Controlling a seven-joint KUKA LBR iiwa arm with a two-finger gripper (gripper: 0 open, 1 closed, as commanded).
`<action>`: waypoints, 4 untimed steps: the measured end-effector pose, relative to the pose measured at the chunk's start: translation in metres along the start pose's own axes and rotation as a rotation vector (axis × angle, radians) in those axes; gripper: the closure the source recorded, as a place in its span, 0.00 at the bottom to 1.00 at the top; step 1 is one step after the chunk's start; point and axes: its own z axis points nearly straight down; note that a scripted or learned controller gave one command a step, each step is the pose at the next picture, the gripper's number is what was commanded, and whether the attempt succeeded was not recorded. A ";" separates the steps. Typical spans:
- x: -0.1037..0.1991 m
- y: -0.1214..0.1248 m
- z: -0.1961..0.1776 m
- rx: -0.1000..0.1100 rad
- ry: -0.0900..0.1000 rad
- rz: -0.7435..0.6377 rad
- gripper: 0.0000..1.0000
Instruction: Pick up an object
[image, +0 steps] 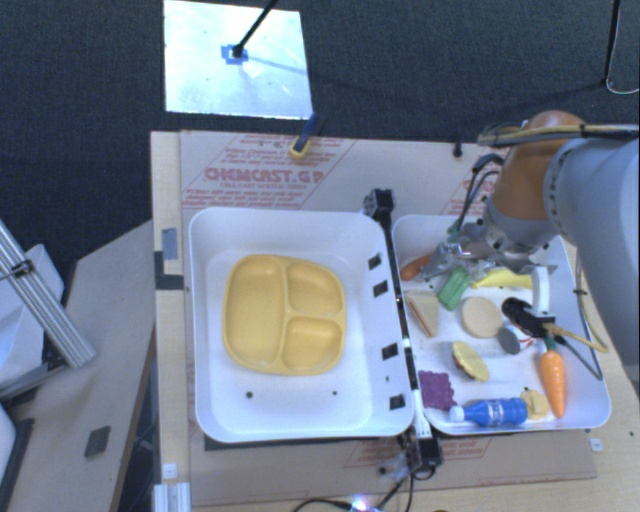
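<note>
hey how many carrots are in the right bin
2 that I can see. One carrot lies near the right bin's lower right edge; another orange carrot-like piece lies at its upper left, beside the gripper. The arm may hide more.

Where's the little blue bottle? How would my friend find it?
Look in the right-hand white bin, the one full of toy food. Go to its near edge, the bottom of the picture. The blue bottle lies on its side there between a purple lump and an orange carrot; nothing else there is blue.

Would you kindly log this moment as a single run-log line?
arm: over right bin | end effector: low at far-left corner, by green block | grasp: unconfirmed | yellow tray: in left bin
</note>
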 end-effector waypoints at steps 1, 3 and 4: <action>0.000 0.001 -0.013 -0.005 0.000 0.000 1.00; 0.006 -0.003 -0.133 -0.007 0.000 -0.003 1.00; 0.006 -0.002 -0.142 -0.003 0.001 -0.004 1.00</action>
